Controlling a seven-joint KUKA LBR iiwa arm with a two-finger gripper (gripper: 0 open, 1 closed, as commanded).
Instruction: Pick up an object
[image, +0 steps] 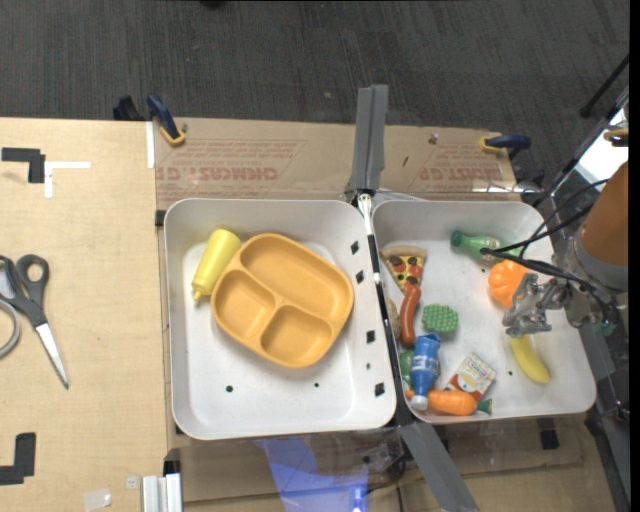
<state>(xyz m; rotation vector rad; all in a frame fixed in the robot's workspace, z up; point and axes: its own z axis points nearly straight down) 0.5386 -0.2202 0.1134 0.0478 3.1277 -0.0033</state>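
Grey and orange, my arm reaches in from the right and bends down over the right bin (560, 215), with my pincer (524, 316) hanging low above its floor; whether it is spread or pressed together I cannot tell from here. Touching my pincer's upper edge sits an orange bell pepper (503, 281), and just below my pincer lies a banana (529, 361). Up and to the left of my pincer lies a green bottle (473, 241). Further left of it are a pizza slice (406, 266), a sausage (408, 314), a green round piece (439, 319), a blue bottle (424, 364), a small packet (472, 374) and a carrot (449, 403). Well to my pincer's left, the left bin (190, 400) holds a yellow divided plate (282, 298) with a yellow bottle (214, 260) touching its far edge.
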